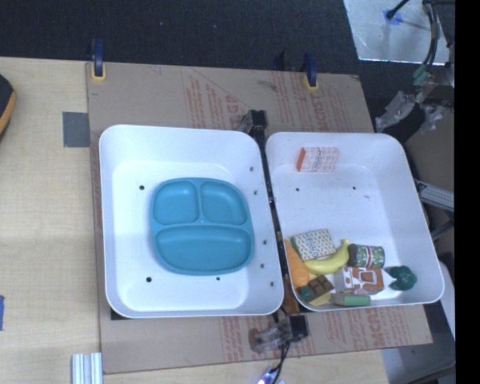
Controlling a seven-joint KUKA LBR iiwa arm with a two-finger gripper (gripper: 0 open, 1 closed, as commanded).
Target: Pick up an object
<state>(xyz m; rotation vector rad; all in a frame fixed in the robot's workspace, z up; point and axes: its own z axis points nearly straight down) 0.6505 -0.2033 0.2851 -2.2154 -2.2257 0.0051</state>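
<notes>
Picking up an object had not begun, and the easiest target looked to be the small orange-and-white carton (317, 159), which lay alone on bare floor near the far wall of the right bin (400, 206), well apart from everything else. A straight descent over its middle, closing across the short side, would probably have served best, since nothing nearby could be knocked. The heap in that bin's near corner was a worse bet: a banana (330, 262) lay across a checkered packet (313, 243) and touched a green can (368, 256), with a red-and-white box (360, 280) and a dark green lump (402, 277) packed in beside them, so a grasp there risked catching two things or none. The blue divided plate (200, 225) in the left bin (116, 214) lay flat and offered little to pinch. The gripper (412, 106) was perhaps the grey jointed shape beyond the right bin's far corner, cut by the frame's edge; whether it was spread or closed could not be told. The lowest pieces of the heap, against the bin wall, were too overlapped and small to identify.
</notes>
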